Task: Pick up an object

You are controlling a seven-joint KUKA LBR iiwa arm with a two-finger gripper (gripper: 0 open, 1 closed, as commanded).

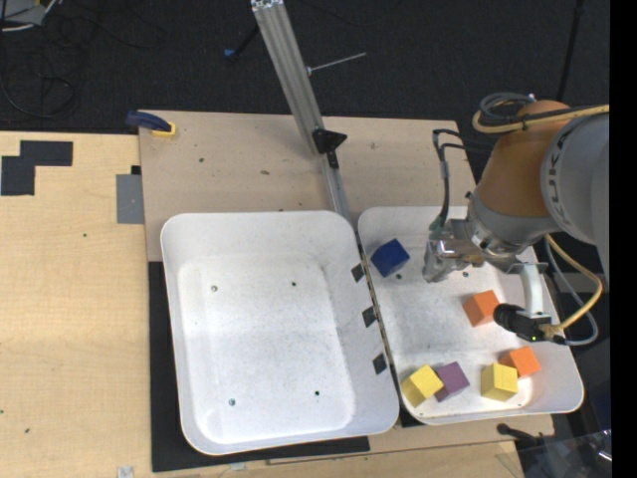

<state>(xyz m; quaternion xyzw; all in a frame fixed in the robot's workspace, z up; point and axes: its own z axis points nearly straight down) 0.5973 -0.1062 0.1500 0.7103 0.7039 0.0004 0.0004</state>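
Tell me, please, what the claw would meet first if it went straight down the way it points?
Probably the bare floor of the right white plastic bin: the claw hangs beside the blue cube, though depth is unclear.

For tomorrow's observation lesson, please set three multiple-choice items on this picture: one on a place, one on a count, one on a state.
1. Where does the blue cube lie?
A. in the left bin
B. in the right bin, near its far left corner
C. on the bench outside the bins

2. How many cubes lie in the right bin?
A. four
B. six
C. eight

3. How does the pincer stand to the blue cube?
A. beside it, apart from it
B. lifting it clear of the bin
C. pressing on top of it

Answers:
1 B: it sits by the wall next to the left bin.
2 B: one blue, two orange, two yellow, one purple.
3 A: white bin floor shows between them.
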